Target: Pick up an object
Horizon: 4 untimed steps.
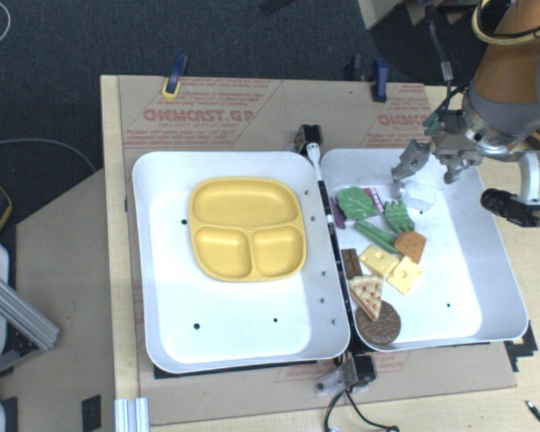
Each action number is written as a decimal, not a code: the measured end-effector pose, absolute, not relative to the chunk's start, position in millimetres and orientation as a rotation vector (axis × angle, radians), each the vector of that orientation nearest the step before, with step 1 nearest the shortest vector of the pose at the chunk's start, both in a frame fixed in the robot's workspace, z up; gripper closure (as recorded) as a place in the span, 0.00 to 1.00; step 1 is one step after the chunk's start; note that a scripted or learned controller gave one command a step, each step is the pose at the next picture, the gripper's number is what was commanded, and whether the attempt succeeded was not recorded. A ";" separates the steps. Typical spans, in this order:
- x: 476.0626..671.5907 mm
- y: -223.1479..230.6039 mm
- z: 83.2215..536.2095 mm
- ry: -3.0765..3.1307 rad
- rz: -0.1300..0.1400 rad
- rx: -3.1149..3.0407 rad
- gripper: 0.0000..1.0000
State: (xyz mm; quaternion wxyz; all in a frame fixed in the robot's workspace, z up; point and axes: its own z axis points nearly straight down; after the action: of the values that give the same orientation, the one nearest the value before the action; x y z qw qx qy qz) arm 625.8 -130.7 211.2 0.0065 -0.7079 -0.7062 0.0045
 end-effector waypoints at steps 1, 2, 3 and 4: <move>628.7 -130.5 219.9 -2.221 0.000 -2.220 0.00; 618.5 -125.8 166.7 -2.217 0.006 -2.217 0.00; 617.4 -129.7 122.7 -2.217 0.006 -2.218 0.00; 619.4 -129.1 87.8 -2.219 -0.003 -2.219 0.00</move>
State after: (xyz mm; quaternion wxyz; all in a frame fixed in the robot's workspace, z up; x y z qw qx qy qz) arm 619.4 -129.1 87.8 0.0014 -0.7071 -0.7071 -0.0011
